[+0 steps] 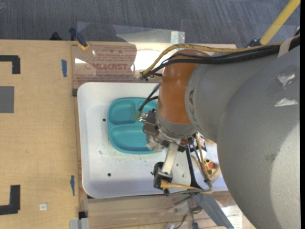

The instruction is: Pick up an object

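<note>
A shallow white plastic bin (95,168) on the tan desk (38,128) holds a teal two-compartment plastic tray (121,114), lying flat in the bin's upper middle, and a small red-and-yellow item (208,166) half hidden near the bin's right side. The end effector (155,133) sits over the tray's right edge, and whether it is released or clenched cannot be told. Bare bin floor lies left of and below the tray.
</note>
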`<action>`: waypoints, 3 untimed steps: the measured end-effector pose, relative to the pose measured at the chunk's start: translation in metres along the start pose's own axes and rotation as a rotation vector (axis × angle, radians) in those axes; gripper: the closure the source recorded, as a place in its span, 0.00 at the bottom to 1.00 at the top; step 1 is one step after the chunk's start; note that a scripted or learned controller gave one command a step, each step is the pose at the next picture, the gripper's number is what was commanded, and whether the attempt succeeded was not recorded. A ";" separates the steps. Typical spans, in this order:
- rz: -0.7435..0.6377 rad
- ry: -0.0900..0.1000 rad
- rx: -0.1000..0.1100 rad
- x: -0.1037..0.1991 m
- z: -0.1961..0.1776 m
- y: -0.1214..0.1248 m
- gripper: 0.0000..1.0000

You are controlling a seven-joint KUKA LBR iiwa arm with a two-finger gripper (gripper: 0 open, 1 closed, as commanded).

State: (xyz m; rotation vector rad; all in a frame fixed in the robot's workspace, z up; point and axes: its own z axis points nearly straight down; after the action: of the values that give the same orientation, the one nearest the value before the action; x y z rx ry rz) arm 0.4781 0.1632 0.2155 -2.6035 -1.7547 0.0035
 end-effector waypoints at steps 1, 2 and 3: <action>0.265 -0.001 -0.001 0.045 0.002 -0.018 1.00; 0.585 0.000 -0.002 0.060 0.015 -0.018 1.00; 0.962 0.002 -0.002 0.060 0.021 -0.016 1.00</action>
State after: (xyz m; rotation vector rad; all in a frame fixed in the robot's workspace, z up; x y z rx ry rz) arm 0.4853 0.2245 0.1941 -3.1220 -0.3505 0.0008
